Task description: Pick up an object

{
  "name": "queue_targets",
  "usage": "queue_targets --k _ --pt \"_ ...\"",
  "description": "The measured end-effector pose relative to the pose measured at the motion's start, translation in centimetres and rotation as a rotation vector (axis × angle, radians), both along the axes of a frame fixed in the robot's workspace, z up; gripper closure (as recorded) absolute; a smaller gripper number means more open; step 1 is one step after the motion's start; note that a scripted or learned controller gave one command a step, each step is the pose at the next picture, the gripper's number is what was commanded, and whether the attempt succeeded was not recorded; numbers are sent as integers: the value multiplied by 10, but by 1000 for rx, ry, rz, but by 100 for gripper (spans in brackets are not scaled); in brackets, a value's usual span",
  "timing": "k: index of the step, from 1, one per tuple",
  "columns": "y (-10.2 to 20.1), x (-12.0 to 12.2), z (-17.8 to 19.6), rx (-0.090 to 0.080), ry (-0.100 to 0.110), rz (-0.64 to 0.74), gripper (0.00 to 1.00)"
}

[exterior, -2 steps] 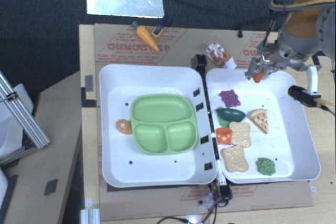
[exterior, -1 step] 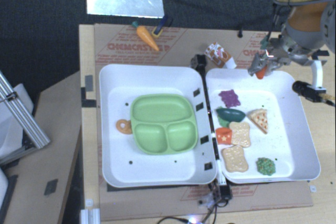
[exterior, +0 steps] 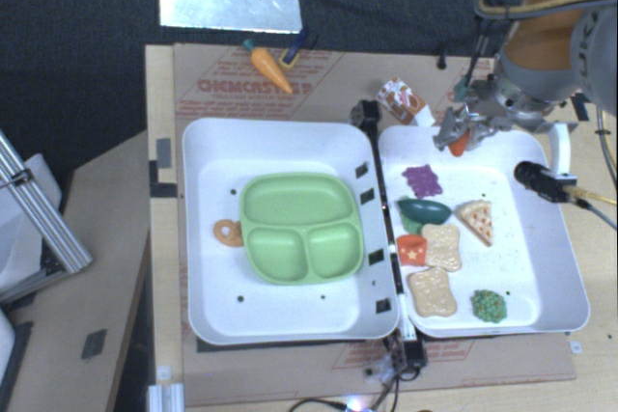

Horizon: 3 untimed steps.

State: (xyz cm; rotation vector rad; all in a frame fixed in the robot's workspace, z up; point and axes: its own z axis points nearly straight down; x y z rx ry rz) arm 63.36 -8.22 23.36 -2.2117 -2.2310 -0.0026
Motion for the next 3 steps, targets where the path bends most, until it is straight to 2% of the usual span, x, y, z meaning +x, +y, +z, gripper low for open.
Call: queue_targets --k 1,2,3 --pt "26 -14 -6 -1 1 -1 100" --pt "40 -8 -3 -1 -1 -1 100" --pt "37 -9 -17 -2 0 -7 100"
